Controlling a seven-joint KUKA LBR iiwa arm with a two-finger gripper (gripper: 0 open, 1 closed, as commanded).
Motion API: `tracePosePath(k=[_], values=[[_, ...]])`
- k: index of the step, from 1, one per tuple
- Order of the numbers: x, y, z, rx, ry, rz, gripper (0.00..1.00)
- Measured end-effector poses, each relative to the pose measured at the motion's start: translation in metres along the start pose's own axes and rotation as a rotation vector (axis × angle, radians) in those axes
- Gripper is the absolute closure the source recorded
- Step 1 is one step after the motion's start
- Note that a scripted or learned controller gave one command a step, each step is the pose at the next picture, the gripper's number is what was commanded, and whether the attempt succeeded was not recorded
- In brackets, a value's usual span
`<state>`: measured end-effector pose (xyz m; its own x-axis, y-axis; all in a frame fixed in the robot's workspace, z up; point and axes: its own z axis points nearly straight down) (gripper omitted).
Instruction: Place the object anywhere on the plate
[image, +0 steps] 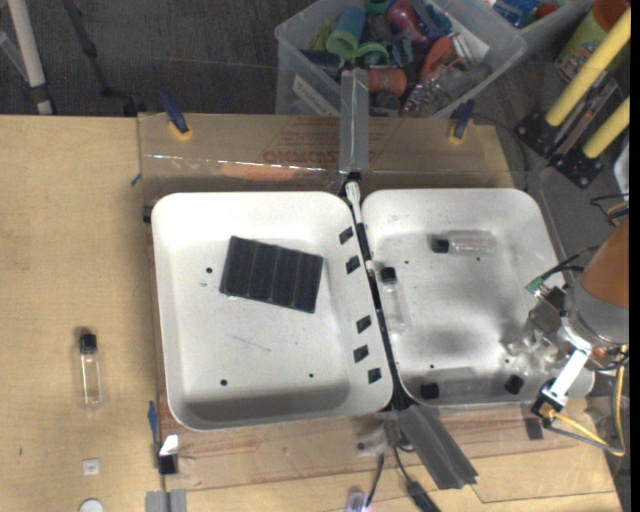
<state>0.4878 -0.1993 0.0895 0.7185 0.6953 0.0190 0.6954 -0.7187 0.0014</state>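
A dark ribbed rectangular plate (272, 274) lies tilted in the left shallow white bin (180, 230); a clear plastic vial (462, 242) lies in the right white bin (520, 215).

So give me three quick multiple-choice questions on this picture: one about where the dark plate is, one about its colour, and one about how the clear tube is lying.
1. Where is the plate?
A. In the left bin
B. In the right bin
C. Outside both bins

2. What colour is the plate?
A. White
B. Yellow
C. Black

3. How does the clear tube in the right bin lie?
A. On its side on the bin floor, apart from the plate
B. On top of the plate
C. Upright against the plate's edge

Answers:
1 A, the plate sits on the left bin's floor.
2 C, it is a black ribbed rectangle against the white bin.
3 A, the tube lies flat near the right bin's far wall, with the divider between it and the plate.
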Motion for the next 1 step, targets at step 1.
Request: tracePosePath(k=[1], values=[[0.0009,-0.0003,0.0006,0.008,0.004,0.137,1.0]])
